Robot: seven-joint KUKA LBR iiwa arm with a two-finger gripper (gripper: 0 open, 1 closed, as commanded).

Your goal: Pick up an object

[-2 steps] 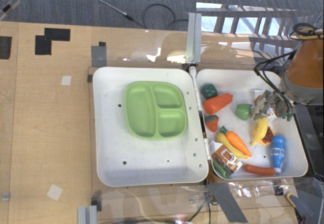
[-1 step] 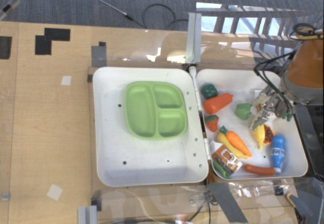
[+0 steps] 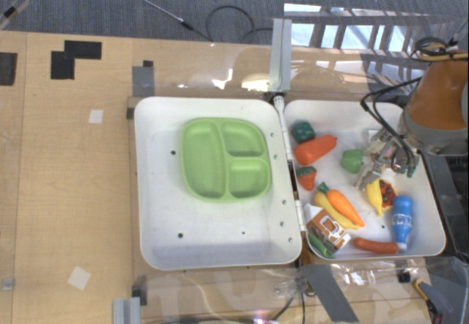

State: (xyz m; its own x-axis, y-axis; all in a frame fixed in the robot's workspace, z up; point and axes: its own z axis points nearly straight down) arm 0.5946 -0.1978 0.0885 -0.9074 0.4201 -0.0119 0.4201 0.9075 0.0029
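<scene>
Risk: the right bin (image 3: 440, 238) is crowded, so a descending hand (image 3: 382, 166) may strike two items at once or pinch none. The yellow banana toy (image 3: 377, 195) lies just below the hand, the green pepper (image 3: 352, 160) just beside it. Finger spread cannot be judged; nothing visibly held.

Open floor is left around the green tray (image 3: 223, 158) in the left bin (image 3: 157, 242); the right bin (image 3: 432, 238) is crowded with toy food.
</scene>
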